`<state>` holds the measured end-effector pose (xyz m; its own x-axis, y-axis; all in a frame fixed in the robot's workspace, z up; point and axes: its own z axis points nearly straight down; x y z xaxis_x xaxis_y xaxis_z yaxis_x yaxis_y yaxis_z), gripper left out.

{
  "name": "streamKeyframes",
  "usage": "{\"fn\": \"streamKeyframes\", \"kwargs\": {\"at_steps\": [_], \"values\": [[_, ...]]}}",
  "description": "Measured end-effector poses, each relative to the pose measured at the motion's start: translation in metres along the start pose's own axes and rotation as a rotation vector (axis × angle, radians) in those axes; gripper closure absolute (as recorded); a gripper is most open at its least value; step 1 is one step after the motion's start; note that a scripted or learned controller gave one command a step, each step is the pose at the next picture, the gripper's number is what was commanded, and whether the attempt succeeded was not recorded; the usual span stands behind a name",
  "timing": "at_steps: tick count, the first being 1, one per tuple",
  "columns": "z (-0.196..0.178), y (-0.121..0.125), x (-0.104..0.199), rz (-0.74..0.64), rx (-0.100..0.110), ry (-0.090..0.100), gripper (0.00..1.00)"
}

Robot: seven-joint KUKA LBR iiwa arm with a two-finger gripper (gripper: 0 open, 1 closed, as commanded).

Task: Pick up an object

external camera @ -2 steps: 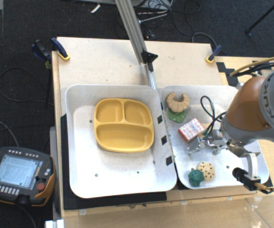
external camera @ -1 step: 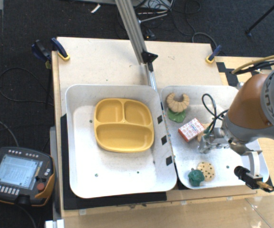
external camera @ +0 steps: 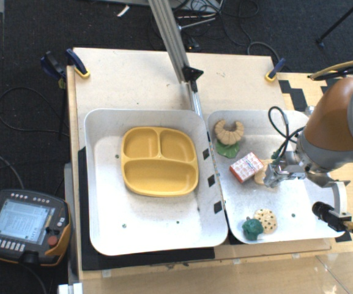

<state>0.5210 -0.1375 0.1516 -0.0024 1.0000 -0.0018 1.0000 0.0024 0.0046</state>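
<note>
Camera view. Two white bins sit side by side on the table (external camera: 237,72). Landmark for everything below: the red-and-white carton (external camera: 246,166), which lies in the right bin (external camera: 298,216), toward that bin's middle.

Arm (external camera: 338,130) reaches in from the right of the carton. The tool (external camera: 273,175) is low in the right bin, just to the right of the carton and very close to it. A small pale object (external camera: 261,177) lies between carton and tool, partly hidden; I cannot name it. Whether the tool is spread or pressed together I cannot tell: its tip is dark, small, and seen from above. Nothing visibly sits in it.

Other candidates, placed from the carton: a tan ring-shaped toy on a green base (external camera: 229,138) up and slightly left, near the bin's far wall; a green lump (external camera: 252,227) and a speckled cookie-like piece (external camera: 265,220), touching each other, well below, near the bin's front edge. Far to the left of the carton, in the left bin (external camera: 103,225), lies a yellow divided plate (external camera: 160,161).

Judgement: the step in hand looks like the descent or closing phase of a grasp aimed at the carton or the pale object beside it. No lift yet. The next move would call for closing on one thing alone and rising straight; with carton and pale object so close together, a glancing or double contact seems a fair risk.
</note>
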Motion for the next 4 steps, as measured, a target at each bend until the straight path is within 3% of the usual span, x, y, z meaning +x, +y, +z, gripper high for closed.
{"fn": "streamKeyframes", "kwargs": {"at_steps": [2,4], "values": [[-0.079,0.010,0.007,-0.001,0.000,0.000,1.00],[-0.068,0.035,0.113,-0.005,0.006,0.003,1.00]]}}
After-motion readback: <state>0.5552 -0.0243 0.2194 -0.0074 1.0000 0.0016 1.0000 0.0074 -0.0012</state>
